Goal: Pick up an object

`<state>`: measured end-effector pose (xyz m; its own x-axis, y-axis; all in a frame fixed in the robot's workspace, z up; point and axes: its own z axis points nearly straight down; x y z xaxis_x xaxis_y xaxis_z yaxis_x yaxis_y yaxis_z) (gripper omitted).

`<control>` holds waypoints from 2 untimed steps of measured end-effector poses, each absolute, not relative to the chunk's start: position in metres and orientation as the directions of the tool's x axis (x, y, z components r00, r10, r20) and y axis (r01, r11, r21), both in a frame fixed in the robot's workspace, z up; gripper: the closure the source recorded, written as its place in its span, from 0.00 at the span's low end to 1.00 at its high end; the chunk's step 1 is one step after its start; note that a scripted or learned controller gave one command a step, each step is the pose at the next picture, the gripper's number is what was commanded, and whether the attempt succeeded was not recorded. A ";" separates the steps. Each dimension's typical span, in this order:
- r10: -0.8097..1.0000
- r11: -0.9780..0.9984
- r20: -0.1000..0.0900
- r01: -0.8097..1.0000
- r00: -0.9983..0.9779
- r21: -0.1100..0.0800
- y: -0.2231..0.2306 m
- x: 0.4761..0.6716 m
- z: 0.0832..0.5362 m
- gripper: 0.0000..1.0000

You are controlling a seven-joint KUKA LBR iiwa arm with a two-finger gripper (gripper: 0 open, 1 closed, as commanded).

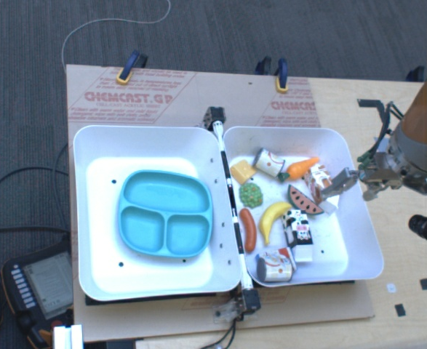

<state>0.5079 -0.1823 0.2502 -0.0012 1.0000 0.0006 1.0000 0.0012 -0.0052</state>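
Gripper [342, 182] at right bin [358, 217] edge; grip state unclear. You should target the banana [273, 217]: isolated, easy to straddle.

The bench [388, 297] bears a printed board [148, 97], held at its far edge by two clamps [131, 65]. On the board sit two white bins side by side: the left bin [97, 267] toward the bench's left edge, the right bin [362, 249] just beside it.
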 end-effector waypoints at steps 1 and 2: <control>1.000 0.000 0.001 1.000 0.000 -0.004 -0.170 0.527 0.109 0.00; 1.000 0.000 -0.003 1.000 0.000 0.002 -0.133 0.558 0.086 0.00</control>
